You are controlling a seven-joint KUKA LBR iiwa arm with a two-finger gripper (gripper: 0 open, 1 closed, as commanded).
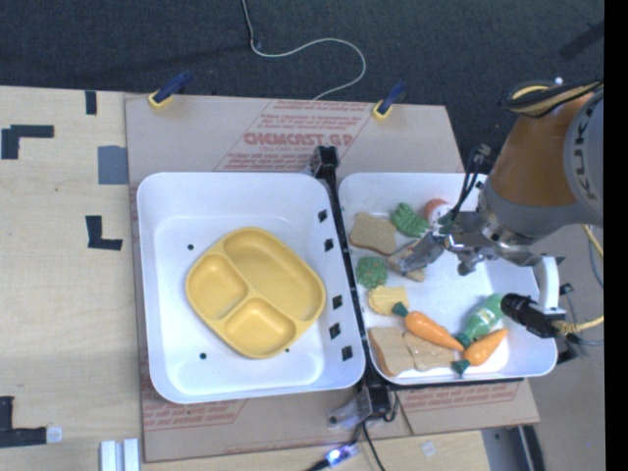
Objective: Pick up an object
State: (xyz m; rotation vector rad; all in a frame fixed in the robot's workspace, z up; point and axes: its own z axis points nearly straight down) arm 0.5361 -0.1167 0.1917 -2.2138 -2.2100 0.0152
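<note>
Your grey two-finger gripper (420, 253) hangs over the right shallow white bin (520, 365) (toy foods inside); jaw state cannot be told.

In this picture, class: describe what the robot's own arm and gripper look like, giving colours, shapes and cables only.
The arm is a thick, rounded grey body with a broad orange band above the wrist. Thin black cables run down its near side, and a yellow cable loops over its top. The gripper is a slim assembly of grey metal with dark parts.
</note>
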